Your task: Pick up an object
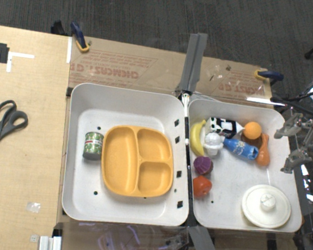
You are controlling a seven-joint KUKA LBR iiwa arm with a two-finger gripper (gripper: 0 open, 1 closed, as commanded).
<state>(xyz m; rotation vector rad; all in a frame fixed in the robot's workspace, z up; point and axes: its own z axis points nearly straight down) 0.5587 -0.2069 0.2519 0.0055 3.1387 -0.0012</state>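
The tool hangs at the right rim of the right bin, over no object, and whether it is released or clenched cannot be told from this slant. Inside that bin lie a banana, a black-and-white toy, an orange ball, a blue bottle, a purple fruit, a red fruit and a round white lid. The left bin holds a yellow divided plate with a small green can just beside it. Scissors rest on the tabletop, well apart from the bins.
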